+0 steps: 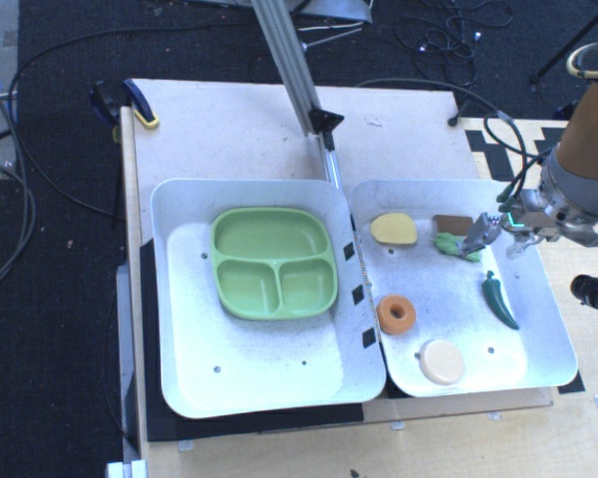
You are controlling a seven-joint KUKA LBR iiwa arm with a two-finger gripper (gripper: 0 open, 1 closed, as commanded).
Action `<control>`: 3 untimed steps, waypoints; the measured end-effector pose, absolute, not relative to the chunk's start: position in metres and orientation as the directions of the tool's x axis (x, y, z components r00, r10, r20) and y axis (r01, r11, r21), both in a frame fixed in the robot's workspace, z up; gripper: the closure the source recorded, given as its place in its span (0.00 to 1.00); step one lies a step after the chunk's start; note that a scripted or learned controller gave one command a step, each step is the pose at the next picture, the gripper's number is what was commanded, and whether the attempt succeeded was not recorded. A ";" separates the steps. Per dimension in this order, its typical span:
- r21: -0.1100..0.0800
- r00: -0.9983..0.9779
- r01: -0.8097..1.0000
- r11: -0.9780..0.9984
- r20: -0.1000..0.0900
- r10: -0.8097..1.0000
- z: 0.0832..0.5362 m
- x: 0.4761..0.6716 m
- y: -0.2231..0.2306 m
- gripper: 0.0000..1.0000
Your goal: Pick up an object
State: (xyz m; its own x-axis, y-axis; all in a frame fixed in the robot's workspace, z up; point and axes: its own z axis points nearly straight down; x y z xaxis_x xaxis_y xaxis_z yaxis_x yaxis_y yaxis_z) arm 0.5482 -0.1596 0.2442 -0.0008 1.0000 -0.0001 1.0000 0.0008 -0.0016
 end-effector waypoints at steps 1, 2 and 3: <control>0.000 -0.001 1.000 0.001 0.000 1.000 0.245 0.549 -0.160 0.00; -0.004 0.001 1.000 -0.001 0.000 1.000 0.201 0.549 -0.163 0.00; -0.005 0.000 1.000 0.000 0.001 1.000 0.156 0.549 -0.156 0.00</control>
